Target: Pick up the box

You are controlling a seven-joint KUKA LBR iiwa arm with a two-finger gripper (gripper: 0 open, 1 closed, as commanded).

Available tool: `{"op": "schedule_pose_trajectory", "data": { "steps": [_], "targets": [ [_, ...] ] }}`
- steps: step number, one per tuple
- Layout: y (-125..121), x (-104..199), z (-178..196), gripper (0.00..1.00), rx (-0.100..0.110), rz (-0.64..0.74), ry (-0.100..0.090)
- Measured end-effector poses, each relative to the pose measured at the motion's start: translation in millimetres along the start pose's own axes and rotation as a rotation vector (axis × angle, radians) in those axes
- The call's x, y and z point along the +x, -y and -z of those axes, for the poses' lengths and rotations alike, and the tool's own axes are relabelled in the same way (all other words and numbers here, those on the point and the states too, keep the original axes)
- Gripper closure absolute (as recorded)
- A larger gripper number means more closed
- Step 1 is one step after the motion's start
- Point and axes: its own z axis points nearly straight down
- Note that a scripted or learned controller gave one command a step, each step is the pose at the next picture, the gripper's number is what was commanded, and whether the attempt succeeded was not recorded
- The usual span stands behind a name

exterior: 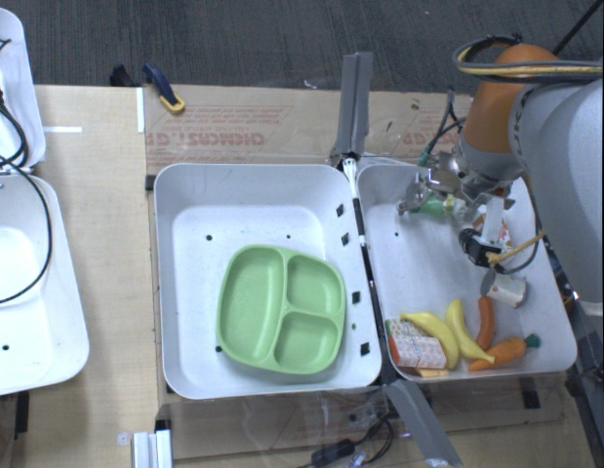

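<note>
The box (411,345) is small, with a red and white print. It lies flat in the near left corner of the right bin (419,261), partly under a yellow banana (433,329). My gripper (424,192) hangs over the far end of that same bin, well away from the box. Just to its right is a small green object (441,204); whether the gripper touches it I cannot tell. The grey arm with its orange band (502,100) comes in from the right.
A second banana (465,331), a red sausage (487,320) and a carrot (511,351) lie beside the box. A white cup (506,289) and a white-and-red item (494,227) sit by the right wall. The left bin (204,222) holds a green divided plate (282,310).
</note>
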Motion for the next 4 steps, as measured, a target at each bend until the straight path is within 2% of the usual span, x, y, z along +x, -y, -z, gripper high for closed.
{"op": "schedule_pose_trajectory", "data": {
  "steps": [1, 2, 3, 4],
  "targets": [
    [2.7, -1.0, 6.6, 1.00, 0.012, 0.000, 0.003],
    [2.8, -0.9, 6.5, 0.00, 0.012, 0.000, 0.003],
    [40.9, -42.5, 0.6, 0.00, -0.001, -0.031, -0.001],
    [40.6, -43.8, 10.0, 1.00, -0.001, -0.034, 0.000]
  ]
}}
